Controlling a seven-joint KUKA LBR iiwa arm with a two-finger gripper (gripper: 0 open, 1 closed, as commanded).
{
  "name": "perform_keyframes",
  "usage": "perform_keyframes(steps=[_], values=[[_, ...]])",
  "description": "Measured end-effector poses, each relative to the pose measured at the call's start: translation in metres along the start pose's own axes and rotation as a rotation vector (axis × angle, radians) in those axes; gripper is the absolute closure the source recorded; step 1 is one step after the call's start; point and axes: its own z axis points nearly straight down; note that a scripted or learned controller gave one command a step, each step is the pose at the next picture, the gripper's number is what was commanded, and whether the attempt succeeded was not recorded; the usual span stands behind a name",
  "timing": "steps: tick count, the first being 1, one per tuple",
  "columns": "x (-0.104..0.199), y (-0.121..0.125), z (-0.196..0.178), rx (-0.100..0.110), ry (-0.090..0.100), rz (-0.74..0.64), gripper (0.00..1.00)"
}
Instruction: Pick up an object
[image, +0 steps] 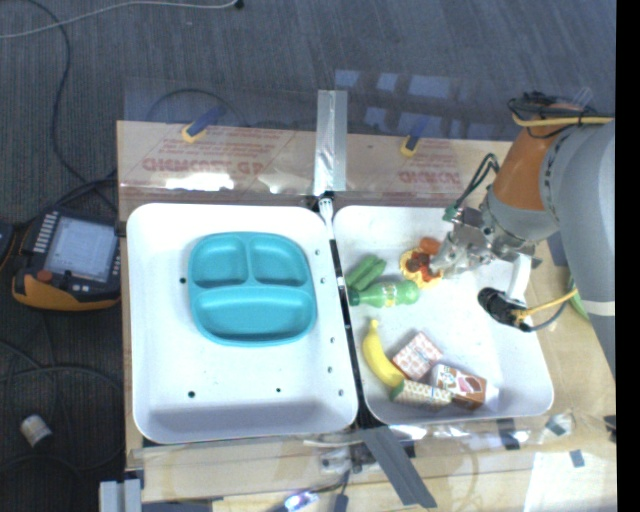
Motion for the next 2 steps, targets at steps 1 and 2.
perform_keyframes(steps=[1,2], values=[[0.027,0.034,-0.098,0.019,-0.007,-0.182,1.0],[-0.021,-0.008,-0.107,0.02,-0.004,-0.562,1.0]])
